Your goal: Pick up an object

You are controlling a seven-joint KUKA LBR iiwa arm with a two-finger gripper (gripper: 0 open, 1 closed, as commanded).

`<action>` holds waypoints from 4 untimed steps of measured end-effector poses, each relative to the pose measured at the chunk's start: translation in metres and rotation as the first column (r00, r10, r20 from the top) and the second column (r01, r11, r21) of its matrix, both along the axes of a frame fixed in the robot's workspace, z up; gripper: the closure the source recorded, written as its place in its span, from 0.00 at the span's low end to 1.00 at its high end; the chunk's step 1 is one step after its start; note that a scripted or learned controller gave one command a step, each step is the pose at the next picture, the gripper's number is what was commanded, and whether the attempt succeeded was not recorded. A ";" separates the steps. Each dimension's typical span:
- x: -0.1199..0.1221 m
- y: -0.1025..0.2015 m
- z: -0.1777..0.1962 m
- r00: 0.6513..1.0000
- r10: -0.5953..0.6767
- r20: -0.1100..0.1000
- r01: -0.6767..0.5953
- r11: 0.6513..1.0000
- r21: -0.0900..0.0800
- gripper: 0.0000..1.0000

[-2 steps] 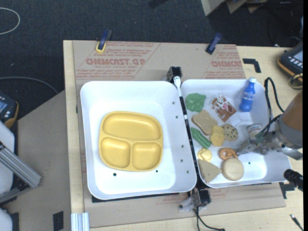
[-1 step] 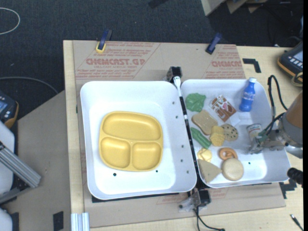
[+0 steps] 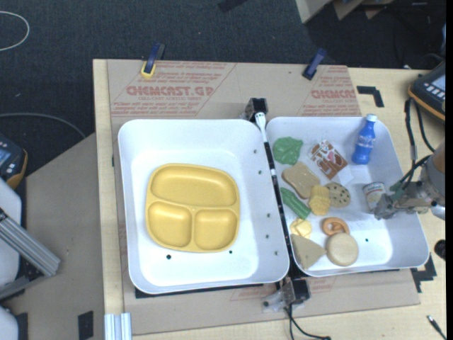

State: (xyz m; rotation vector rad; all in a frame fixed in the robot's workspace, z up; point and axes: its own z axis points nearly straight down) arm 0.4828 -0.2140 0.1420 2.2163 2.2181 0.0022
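Camera view: gripper (image 3: 383, 208) low in right bin (image 3: 396, 257), grip state unclear, small can (image 3: 373, 190) just beside it.

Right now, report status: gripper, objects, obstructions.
Gripper low in right bin, beside a small jar. Nothing seen held. Blue bottle and toy food close by. Yellow tray in left bin.

Evenly, softly lit from above; bright on the white bins (image 3: 134, 190), dim on the dark floor (image 3: 64, 20) around the desk (image 3: 106, 105). Mild glare along the bin rims and a sheen on the yellow tray (image 3: 191, 204). Short, faint shadows under the toys (barely offset). Slightly soft overall, grainy; small print on the cardboard readable, gripper (image 3: 386, 207) at right smeared.
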 end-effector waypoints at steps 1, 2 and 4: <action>0.003 0.002 0.043 1.000 0.000 0.000 0.000 1.000 0.000 1.00; 0.004 0.002 0.085 1.000 0.001 0.000 -0.001 1.000 0.000 1.00; 0.061 0.097 0.096 1.000 0.004 -0.001 -0.004 1.000 0.002 1.00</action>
